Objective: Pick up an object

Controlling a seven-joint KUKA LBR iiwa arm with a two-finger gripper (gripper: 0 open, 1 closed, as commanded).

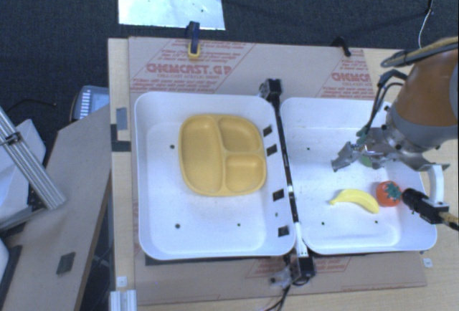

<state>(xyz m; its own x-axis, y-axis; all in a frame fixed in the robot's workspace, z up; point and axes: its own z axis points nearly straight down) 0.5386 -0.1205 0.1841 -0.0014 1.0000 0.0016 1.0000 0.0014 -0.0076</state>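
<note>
Now the gripper (347,157) hangs over the right bin (315,231), reaching in from the right on the grey arm (423,98) with its orange band, and its fingers point toward the strip that joins the two bins. Nothing lies between those fingers; whether they stand apart or together cannot be told from this slanted view. Taking the banana (355,200) as the landmark: it lies on the right bin's floor, nearer the front wall than the back, just below and slightly right of the gripper and apart from it. Just beside the banana's right end sits a small red-orange fruit with a green top (389,192), close to touching it. Well to the banana's left, across the joining strip, the left bin (154,231) holds a yellow divided tray (221,155) with three compartments, lying flat near the bin's middle. Behind the banana, past both bins, a brown sheet with red lettering (215,62) lies under them, with a yellow clamp (193,49) at its far edge.
</note>
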